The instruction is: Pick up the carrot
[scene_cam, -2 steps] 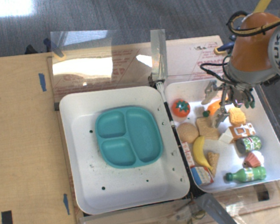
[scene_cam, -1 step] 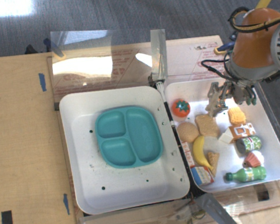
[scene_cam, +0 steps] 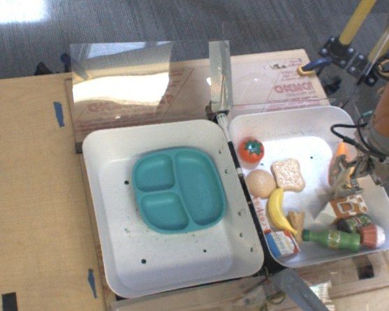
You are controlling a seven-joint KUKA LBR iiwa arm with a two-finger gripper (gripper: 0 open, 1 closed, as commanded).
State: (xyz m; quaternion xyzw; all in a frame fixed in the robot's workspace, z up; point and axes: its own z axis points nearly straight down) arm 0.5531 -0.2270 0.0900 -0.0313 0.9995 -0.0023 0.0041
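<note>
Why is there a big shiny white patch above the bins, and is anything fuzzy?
In the camera view, light glares off the clear plastic sheet behind the left bin, washing out its print; the teal divided plate looks sharp, while the gripper near the carrot looks slightly blurred.

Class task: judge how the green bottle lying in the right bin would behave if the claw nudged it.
The green bottle lies on its side, so its round body probably rolls. It looks like rigid toy plastic, likely light and somewhat slippery. The crowding toy food may stop it.
</note>
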